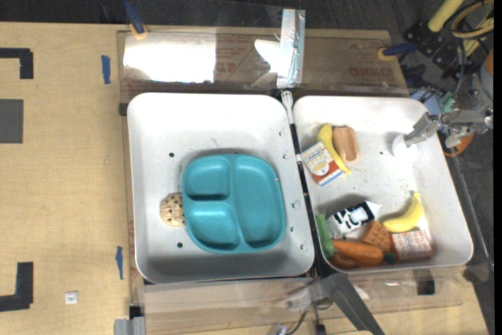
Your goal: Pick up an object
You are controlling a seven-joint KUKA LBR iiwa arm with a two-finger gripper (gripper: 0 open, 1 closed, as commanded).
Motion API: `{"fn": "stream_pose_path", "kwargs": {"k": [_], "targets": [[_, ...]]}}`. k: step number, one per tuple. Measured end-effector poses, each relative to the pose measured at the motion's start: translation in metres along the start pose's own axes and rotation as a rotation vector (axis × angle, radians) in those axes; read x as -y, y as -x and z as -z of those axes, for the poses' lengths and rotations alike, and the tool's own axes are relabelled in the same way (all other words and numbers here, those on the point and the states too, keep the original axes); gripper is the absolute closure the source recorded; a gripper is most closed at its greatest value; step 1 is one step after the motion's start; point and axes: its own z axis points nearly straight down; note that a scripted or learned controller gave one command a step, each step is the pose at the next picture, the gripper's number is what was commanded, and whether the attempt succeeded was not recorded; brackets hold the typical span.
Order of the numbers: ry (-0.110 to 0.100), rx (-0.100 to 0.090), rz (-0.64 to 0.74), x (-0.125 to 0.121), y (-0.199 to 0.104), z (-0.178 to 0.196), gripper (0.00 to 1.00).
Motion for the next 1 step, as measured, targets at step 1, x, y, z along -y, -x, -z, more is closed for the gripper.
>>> {"fn": "stream_pose_path", "kwargs": {"k": [1], "targets": [[-0.009, -0.01, -0.007, 0.0903, -0.0032, -0.0755, 0.0]]}}
